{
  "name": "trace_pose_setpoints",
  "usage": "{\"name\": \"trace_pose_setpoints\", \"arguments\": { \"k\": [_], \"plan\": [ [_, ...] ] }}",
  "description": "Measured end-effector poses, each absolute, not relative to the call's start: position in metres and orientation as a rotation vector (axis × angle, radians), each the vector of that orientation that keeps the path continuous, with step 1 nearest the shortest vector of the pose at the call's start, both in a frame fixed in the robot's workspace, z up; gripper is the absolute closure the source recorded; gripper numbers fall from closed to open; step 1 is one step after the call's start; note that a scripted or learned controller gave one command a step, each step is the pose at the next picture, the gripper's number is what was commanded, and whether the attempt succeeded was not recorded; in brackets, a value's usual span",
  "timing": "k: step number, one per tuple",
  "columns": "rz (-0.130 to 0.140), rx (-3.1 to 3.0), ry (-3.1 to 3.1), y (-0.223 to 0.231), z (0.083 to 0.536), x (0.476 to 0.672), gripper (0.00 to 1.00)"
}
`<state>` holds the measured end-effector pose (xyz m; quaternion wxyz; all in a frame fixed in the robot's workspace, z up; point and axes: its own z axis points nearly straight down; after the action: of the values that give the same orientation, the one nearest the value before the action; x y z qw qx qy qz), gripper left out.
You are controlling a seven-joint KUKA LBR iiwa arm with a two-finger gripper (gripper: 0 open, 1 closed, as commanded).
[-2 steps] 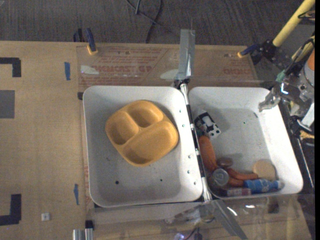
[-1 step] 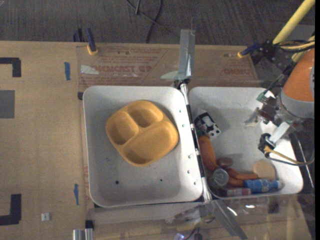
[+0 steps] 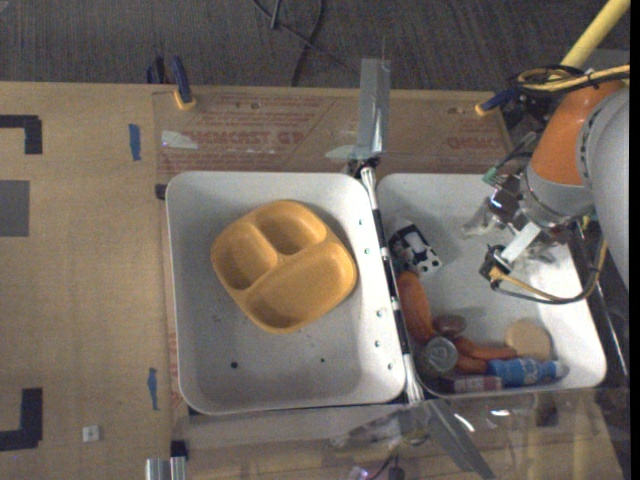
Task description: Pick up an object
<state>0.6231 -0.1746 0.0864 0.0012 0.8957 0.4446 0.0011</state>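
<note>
The camera view is showing a black-and-white block [image 3: 414, 249], seemingly light, stiff and best pinched across its narrow sides, lying in the right bin [image 3: 590, 363] just left of the gripper [image 3: 497, 236], whose state I cannot tell.

**Even overhead light, soft focus**

Lighting was bright and flat from above. The left bin [image 3: 200, 298] glared nearly blown-out white around the yellow tray [image 3: 284, 264], which cast only a faint shadow. Floor beyond the bin stayed dim. Whole frame was slightly soft, grainy; items right of the bin blurred.
</note>
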Motion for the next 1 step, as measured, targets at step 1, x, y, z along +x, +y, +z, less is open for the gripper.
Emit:
{"name": "trace_pose_setpoints", "arguments": {
  "k": [1],
  "plan": [
    [-0.006, 2.960, 1.118, -0.2017, 0.0857, 0.6576, 0.00]
  ]
}}
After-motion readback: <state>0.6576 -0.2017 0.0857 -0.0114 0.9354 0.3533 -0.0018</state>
